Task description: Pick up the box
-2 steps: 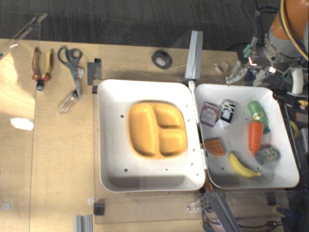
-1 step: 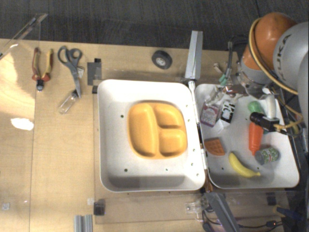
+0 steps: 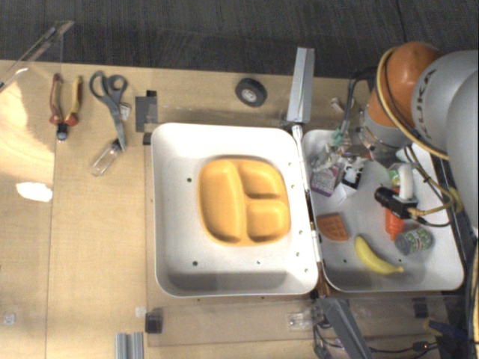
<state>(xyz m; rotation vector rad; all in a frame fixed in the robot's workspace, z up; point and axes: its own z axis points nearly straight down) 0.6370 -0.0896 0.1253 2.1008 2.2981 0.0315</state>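
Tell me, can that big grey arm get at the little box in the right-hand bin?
Probably yes. The arm hangs over the right bin, and the box lies near that bin's left wall, uncovered, though small clutter crowds it closely.

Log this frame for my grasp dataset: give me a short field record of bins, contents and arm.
left bin: yellow tray
right bin: banana, orange sponge, can, small box, clutter
arm: over right bin's top edge
end effector: fingers not discernible
bench: scissors, pliers, tape roll
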